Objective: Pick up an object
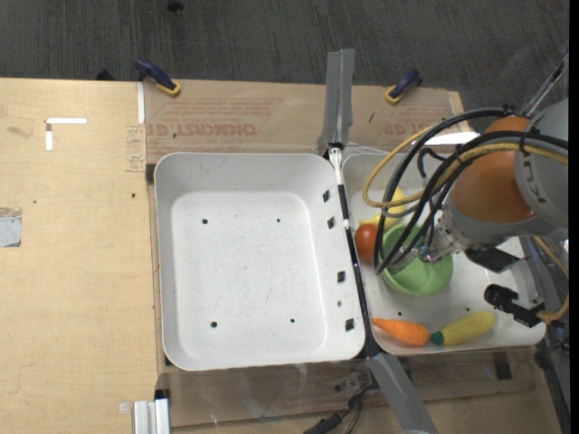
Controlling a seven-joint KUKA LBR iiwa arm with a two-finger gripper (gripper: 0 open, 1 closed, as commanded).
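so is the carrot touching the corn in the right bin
Touching. In the camera view the carrot lies along the right bin's near wall, and its green top end runs straight into the end of the corn, with no white gap between them.

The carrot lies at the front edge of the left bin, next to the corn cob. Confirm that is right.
Not quite: the carrot lies at the front edge of the right bin, not the left one. The rest holds, since the corn cob sits right beside it. The camera view shows both along that bin's near rim, with the arm reaching in above them.
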